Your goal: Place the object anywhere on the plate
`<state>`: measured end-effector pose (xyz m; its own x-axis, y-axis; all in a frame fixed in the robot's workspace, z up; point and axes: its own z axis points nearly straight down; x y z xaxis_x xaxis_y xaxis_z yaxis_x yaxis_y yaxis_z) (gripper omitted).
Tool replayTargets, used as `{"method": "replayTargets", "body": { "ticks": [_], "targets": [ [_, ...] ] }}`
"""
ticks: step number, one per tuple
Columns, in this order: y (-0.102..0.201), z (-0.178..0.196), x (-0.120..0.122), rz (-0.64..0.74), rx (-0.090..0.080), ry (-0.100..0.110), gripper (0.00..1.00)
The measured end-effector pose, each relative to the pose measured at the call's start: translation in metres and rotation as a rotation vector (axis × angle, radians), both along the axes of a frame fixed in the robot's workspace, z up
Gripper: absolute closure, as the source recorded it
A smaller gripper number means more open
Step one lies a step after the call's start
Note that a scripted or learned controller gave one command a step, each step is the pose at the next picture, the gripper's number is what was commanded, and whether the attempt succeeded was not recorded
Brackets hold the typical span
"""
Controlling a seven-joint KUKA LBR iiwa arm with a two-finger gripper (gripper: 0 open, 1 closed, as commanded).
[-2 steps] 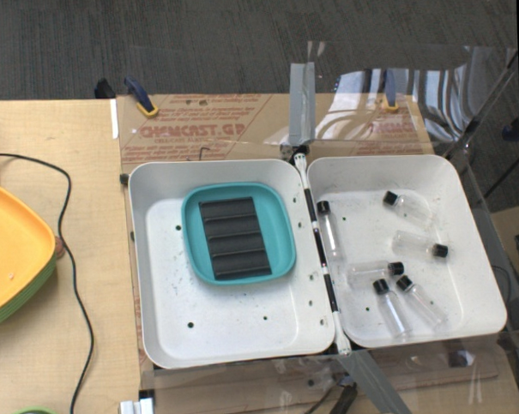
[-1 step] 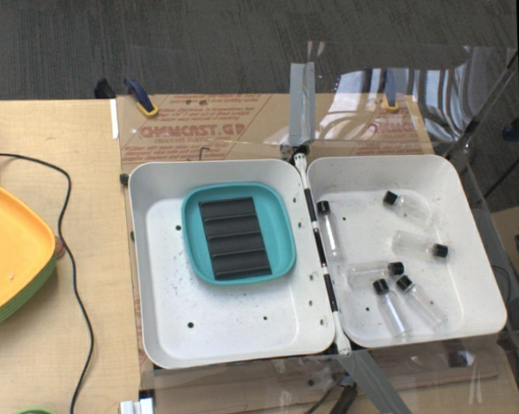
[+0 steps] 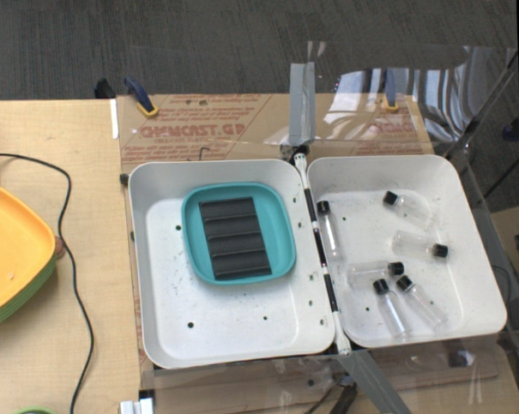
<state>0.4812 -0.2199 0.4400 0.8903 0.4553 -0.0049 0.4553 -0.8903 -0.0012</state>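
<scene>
Camera view: teal plate [image 3: 239, 234] with dark ribbed insert in left bin [image 3: 160, 283], free floor around it; clear black-capped vials [image 3: 393, 307] scattered in right bin [image 3: 467, 236], one along the divider edge; gripper state: can't tell

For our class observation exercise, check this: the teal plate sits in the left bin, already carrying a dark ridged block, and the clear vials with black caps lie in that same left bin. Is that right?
Not quite. The teal plate with the dark ridged block is in the left bin, but the clear vials lie in the right bin, as the camera view shows.
</scene>
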Motion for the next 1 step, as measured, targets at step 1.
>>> {"method": "replayTargets", "body": {
  "ticks": [1],
  "targets": [
    [-0.0024,0.0005,-0.0026,-0.162,-0.001,-0.001,0.00]
  ]
}}
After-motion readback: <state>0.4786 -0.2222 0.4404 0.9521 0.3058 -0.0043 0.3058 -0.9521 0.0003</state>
